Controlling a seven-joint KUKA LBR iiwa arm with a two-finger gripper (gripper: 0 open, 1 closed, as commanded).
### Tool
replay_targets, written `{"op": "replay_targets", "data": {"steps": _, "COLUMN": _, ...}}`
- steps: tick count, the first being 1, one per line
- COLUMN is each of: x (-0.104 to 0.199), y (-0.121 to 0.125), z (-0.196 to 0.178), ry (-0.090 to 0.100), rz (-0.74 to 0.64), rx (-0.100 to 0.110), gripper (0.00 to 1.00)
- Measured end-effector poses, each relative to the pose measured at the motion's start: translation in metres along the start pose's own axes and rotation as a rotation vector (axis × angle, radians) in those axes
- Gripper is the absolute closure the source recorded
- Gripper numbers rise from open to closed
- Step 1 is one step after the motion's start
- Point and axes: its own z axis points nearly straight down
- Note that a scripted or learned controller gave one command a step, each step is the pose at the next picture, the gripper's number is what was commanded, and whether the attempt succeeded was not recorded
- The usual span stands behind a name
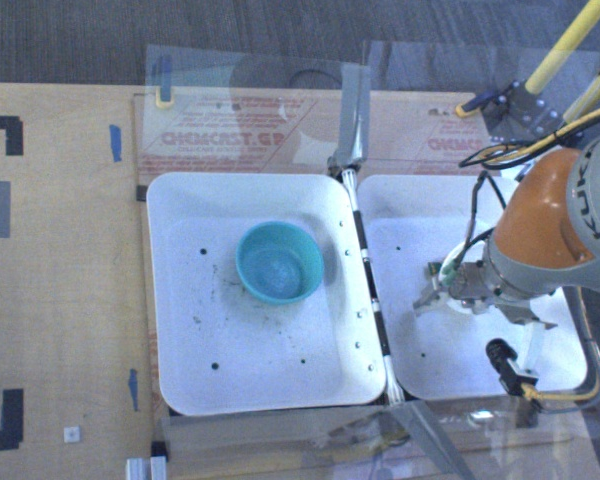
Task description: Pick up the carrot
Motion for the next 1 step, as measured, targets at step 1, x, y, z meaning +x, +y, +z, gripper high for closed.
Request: {"op": "replay_targets", "data": {"steps": 1, "x": 0.0132, "y": 0.0742, "z": 0.0026, "ry": -0.004, "rz": 0.099, "rx": -0.011, "gripper": 0.0}}
